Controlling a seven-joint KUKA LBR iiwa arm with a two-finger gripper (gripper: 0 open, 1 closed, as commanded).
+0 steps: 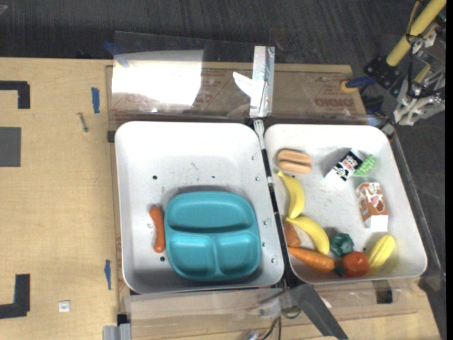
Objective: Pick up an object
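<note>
The right bin holds several toy foods. A hot dog lies at its back left, with two bananas below it. Along the front lie a carrot, a dark green piece, a red tomato and a yellow fruit. A brown-and-white carton sits at the right, and a black-and-white box with a green piece sits at the back. My gripper hangs beyond the bin's back right corner, apart from every object.
The left bin holds a teal divided tray and an orange sausage beside it. A clear plastic sheet and a metal upright stand behind the bins. Yellow-sleeved cabling runs at the top right.
</note>
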